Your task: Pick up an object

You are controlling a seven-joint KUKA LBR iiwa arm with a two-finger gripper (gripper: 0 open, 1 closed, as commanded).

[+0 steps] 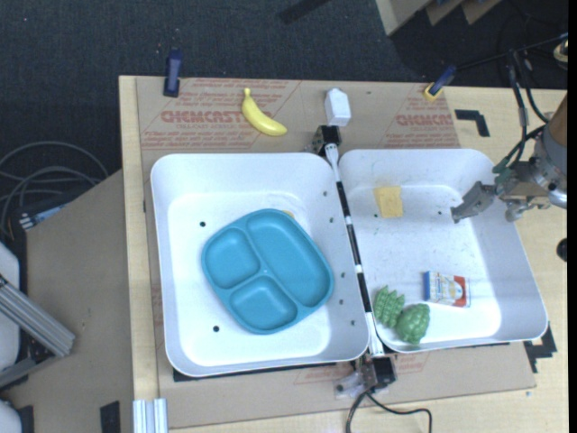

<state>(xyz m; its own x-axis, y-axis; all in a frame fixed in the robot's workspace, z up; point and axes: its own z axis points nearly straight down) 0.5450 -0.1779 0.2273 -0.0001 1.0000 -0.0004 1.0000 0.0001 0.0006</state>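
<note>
In the right bin (505, 269) lie a yellow square block (389, 201) near the back, a small white packet with red and blue print (445, 289) toward the front, and two green knobbly pieces (402, 314) at the front left corner. A blue three-part plate (266, 269) fills the middle of the left bin (180, 206). My gripper (491, 207) hangs over the right bin's back right part, open, with nothing between its fingers. It is well right of the yellow block and above the packet in the view.
A yellow banana (261, 115) lies on the cardboard bench behind the left bin, outside both bins. A small white box (337, 106) sits behind the seam between the bins. Cables run at the far left and upper right.
</note>
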